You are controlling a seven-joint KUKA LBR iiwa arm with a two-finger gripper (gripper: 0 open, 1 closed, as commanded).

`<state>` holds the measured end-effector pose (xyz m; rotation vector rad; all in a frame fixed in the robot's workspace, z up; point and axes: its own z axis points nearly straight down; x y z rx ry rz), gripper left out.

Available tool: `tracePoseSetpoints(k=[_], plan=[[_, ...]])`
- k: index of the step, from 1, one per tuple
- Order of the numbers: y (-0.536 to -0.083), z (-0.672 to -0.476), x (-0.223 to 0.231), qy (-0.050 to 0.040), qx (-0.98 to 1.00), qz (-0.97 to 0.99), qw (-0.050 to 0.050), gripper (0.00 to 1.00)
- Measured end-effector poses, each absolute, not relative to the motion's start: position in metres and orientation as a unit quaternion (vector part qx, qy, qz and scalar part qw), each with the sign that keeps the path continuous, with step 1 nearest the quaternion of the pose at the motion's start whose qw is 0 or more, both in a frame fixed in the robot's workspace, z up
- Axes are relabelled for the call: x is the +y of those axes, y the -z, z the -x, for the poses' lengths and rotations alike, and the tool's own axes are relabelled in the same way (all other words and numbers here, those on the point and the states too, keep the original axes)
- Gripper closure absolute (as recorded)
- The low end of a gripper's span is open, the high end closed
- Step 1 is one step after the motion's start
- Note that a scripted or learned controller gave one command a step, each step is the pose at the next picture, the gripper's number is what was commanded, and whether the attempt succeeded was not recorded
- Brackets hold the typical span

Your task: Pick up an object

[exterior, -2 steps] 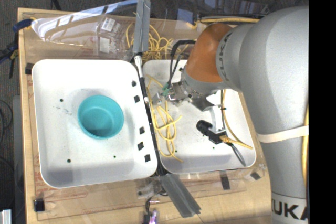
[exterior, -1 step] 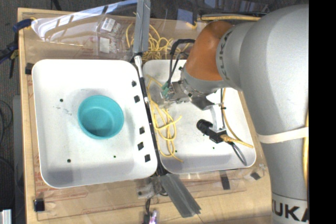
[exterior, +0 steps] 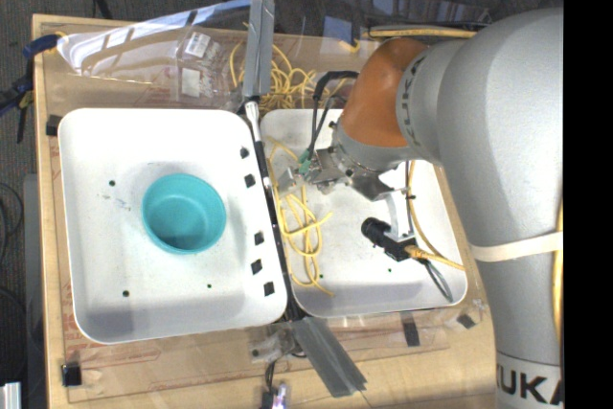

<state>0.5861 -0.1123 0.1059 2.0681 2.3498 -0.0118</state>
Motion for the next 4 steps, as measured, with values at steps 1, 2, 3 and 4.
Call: tracePoseSetpoints(k=[1,2,3,4], plan=[[-0.115,-0.586,-0.111,0.0039,0.752,-0.659,0.003,1.00],[-0.115,-0.586,-0.112,0.0047,0.752,-0.659,0.004,0.00],[-0.098,-0.589,-0.113,0.0030,0.760,-0.650,0.010,0.00],[-0.106,-0.589,-0.108,0.0020,0.763,-0.647,0.004,1.00]])
